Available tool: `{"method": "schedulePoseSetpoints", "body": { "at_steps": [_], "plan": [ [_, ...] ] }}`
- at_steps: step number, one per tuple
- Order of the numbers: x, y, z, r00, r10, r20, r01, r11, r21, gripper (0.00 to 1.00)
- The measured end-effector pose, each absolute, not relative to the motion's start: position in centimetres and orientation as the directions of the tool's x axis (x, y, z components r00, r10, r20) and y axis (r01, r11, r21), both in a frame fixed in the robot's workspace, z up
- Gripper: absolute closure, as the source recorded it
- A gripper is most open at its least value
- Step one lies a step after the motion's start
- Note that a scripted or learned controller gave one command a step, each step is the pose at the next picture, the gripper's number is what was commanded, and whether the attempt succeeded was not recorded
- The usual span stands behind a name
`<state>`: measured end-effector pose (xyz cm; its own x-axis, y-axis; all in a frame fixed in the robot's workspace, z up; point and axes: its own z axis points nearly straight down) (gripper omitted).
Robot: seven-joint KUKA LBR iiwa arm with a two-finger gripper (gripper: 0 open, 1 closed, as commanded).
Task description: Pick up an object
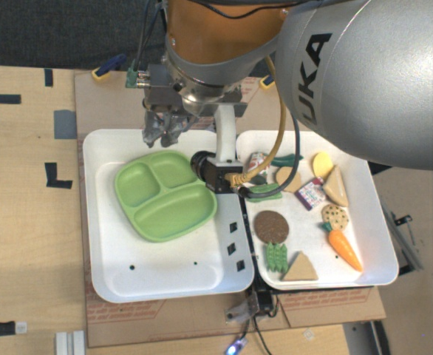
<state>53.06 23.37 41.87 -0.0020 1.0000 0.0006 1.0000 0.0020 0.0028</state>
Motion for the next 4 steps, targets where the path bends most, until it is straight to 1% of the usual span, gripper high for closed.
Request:
{"method": "schedulePoseSetpoints", "body": {
  "at_steps": [1, 2, 3, 4],
  "plan": [
    [48.6, 21.4, 52.6, -0.003, 1.000, 0.002, 1.000, 0.003, 0.005, 1.00],
    [48.5, 19.1, 51.4, 0.000, 1.000, -0.004, 1.000, 0.000, -0.007, 1.00],
    [48.5, 14.1, 48.5, 0.004, 1.000, -0.005, 1.000, -0.004, -0.009, 1.00],
    [48.9, 23.9, 51.9, -0.009, 1.000, 0.000, 1.000, 0.009, -0.002, 1.00]
  ]
}}
